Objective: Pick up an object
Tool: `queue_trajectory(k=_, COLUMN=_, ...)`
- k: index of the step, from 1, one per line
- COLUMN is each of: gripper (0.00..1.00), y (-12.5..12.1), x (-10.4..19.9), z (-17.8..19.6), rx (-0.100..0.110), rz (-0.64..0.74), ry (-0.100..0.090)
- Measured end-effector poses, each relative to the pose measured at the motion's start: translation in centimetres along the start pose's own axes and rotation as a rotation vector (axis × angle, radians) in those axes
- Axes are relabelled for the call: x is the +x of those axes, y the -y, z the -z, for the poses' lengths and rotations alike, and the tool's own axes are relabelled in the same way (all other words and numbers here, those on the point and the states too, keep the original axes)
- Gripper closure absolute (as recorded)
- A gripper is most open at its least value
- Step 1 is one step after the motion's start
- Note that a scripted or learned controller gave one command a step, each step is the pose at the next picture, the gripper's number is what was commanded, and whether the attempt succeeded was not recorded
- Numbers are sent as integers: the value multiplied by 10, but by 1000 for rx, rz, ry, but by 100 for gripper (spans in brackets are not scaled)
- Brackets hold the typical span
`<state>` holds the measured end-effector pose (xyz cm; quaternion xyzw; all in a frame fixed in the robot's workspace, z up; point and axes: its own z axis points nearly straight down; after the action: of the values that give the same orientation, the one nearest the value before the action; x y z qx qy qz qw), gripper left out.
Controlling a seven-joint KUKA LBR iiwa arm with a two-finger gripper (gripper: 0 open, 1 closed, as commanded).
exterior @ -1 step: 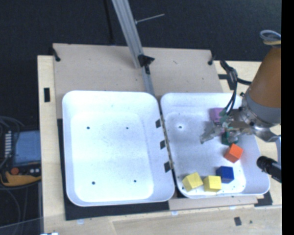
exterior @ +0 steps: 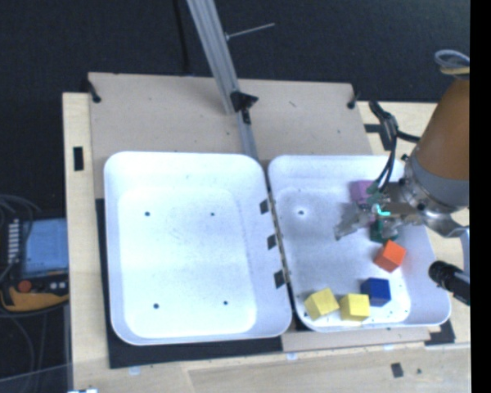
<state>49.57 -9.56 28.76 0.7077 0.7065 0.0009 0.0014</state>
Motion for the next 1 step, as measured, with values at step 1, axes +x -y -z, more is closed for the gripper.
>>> queue_trajectory(k=1, gripper=0, y=-1, x=-2, z=-42, rx=7, rz=1, ry=-1)
